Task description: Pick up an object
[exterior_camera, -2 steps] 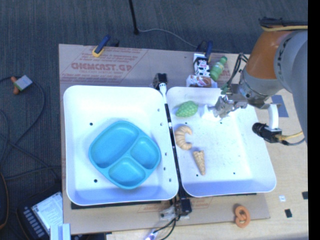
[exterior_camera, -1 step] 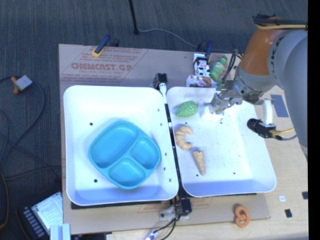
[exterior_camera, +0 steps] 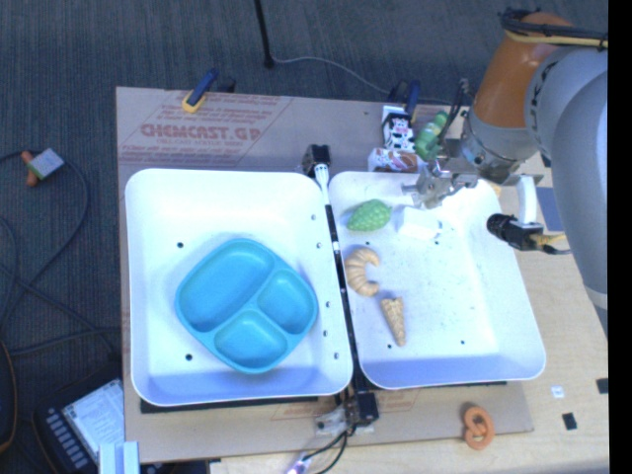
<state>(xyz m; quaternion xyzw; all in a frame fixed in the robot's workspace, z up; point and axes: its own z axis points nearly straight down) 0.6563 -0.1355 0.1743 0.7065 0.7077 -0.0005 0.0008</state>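
Jaws (exterior_camera: 434, 188) hang low at the right bin's (exterior_camera: 494, 358) far edge, whether parted I cannot tell, nothing gripped; next, descend onto the green toy (exterior_camera: 369, 215) just beside.

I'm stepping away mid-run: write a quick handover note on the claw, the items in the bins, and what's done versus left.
Claw: low over the far end of the right bin, above a small white object; whether it grips anything can't be told.
Right bin: green leafy toy at the far left, croissant at mid-left, ice-cream cone nearer the front.
Left bin: blue divided plate.
Done: arm is in over the right bin.
Left: no pickup is confirmed; the grasp and lift remain.
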